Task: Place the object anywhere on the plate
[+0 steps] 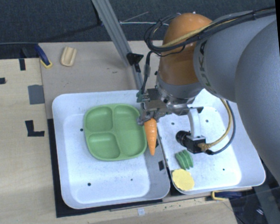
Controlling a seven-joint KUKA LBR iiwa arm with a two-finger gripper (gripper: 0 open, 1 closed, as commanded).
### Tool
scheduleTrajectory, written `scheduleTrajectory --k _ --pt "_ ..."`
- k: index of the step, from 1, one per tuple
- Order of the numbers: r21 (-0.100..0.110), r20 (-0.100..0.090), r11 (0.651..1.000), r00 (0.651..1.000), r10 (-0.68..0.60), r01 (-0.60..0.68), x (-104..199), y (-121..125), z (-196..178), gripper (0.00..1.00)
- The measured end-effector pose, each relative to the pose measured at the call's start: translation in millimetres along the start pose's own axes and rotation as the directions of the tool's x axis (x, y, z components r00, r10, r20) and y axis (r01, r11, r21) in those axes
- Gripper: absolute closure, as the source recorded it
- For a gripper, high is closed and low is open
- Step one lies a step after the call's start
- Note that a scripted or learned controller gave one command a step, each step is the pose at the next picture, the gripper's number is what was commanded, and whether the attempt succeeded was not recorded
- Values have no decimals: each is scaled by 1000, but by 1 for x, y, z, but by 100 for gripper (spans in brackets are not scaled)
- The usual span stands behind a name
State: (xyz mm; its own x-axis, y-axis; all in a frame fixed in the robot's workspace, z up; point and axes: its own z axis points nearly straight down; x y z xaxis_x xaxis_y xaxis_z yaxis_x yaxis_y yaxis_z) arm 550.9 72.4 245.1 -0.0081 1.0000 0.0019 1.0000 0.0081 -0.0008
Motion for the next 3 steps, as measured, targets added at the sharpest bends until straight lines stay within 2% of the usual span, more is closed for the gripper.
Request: scheduleTrajectory --k 1,2,3 --pt "0 0 1000 1000 1 -1 52 27 -2 100" --pt "1 1 1000 1000 3 -3 97 38 5 100" --pt "1 4 1000 1000 5 -5 94 38 4 0"
